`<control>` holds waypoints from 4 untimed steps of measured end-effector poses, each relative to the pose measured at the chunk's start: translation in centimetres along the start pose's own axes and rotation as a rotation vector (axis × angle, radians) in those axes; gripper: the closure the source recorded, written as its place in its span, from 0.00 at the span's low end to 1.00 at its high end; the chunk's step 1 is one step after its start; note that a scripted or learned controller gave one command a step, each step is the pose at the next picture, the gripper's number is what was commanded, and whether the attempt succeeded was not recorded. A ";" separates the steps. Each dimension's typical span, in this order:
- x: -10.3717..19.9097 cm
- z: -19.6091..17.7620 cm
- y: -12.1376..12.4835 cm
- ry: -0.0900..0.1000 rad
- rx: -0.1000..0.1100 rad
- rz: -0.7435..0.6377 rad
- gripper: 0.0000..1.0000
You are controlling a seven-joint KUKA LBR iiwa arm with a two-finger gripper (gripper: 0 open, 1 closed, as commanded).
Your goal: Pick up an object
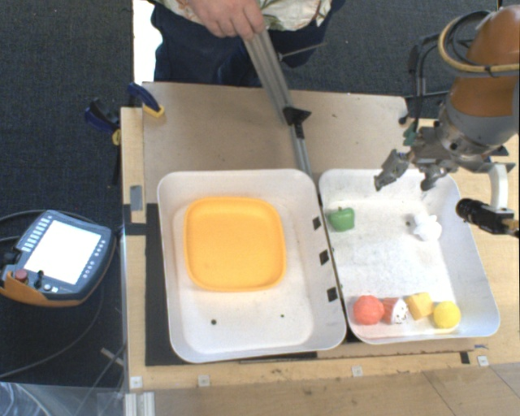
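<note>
While the gripper (409, 173) hangs over the far edge of the right bin (475, 280), its two fingers are spread apart with nothing between them, so no grasp yet. Candidate objects all sit in that bin: a green piece (342, 218) near the left wall, a small white piece (424, 228) just below and right of the gripper, and a row along the near edge: red ball (368, 309), a small white-and-red piece (397, 311), yellow block (419, 305), yellow ball (446, 314). Left bin (172, 244) carries an orange plate (236, 243).

A person's hand (231, 16) at the far side holds a grey pole (280, 89) running down to the gap between the bins.

Risks, as I judge them: the white piece is closest but low-contrast against the bin floor and small, so the fingers could close beside it or nudge it away. The near-edge row is crowded, pieces touching or nearly so; a descent there could wedge a finger onto a neighbour or roll the balls. Descending where it is now could clip the bin rim.
</note>
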State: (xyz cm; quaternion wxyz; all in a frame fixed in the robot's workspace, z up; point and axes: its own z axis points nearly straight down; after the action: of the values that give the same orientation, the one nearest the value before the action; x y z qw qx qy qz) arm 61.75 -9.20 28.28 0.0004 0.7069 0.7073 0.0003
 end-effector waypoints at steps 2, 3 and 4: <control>0.1 10.7 -0.6 0.001 0.004 0.000 0.00; 0.2 15.8 0.3 0.000 0.004 0.000 0.00; 0.2 14.5 0.4 0.000 -0.001 0.000 1.00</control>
State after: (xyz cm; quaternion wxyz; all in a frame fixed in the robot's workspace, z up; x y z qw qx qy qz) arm 62.17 -9.01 13.81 0.0006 0.7071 0.7072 0.0007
